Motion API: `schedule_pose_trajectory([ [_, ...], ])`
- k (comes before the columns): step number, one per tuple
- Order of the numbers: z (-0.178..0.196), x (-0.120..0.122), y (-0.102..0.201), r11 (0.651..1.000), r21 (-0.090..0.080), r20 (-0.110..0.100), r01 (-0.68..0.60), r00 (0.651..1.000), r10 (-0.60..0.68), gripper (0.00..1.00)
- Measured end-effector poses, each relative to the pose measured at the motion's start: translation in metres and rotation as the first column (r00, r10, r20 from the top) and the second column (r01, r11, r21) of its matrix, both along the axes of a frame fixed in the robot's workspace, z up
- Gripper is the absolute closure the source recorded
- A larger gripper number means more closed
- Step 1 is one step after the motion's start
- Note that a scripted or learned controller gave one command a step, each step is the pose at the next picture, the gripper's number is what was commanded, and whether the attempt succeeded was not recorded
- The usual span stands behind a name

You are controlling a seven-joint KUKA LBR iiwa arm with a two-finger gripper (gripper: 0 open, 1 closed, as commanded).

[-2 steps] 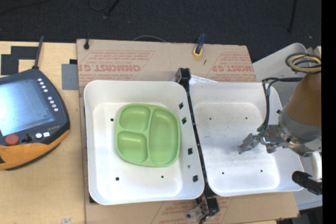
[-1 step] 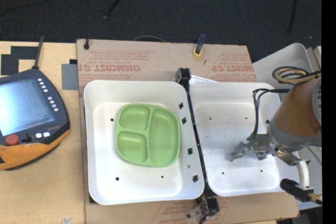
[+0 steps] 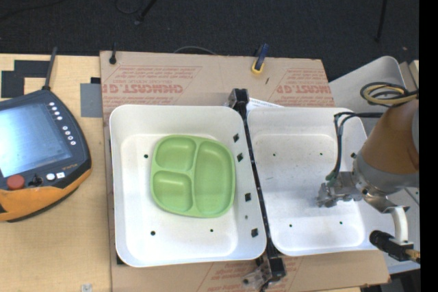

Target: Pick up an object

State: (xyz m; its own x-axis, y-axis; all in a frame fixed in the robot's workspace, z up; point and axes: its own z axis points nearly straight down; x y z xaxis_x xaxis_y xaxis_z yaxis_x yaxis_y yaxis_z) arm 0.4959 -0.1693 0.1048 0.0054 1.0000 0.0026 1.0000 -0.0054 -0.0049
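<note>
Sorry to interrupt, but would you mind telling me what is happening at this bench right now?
A KUKA arm reaches in from the right, with its gripper low over the right bin, near that bin's right side. I see nothing between its fingers. The only candidate for picking is a green divided plate, which lies flat in the left bin, untouched.

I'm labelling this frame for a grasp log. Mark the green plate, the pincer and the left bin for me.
green plate (image 3: 193, 176): camera view, on the ridge between its compartments.
pincer (image 3: 328, 196): camera view, at its tip over the right bin's floor.
left bin (image 3: 137, 121): camera view, on its far rim.
</note>
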Motion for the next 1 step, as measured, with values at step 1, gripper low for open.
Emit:
schedule_pose_trajectory([
  [1,0.0443,-0.0026,0.0049,1.000,-0.002,0.006,-0.005,1.000,0.005,1.00],
])
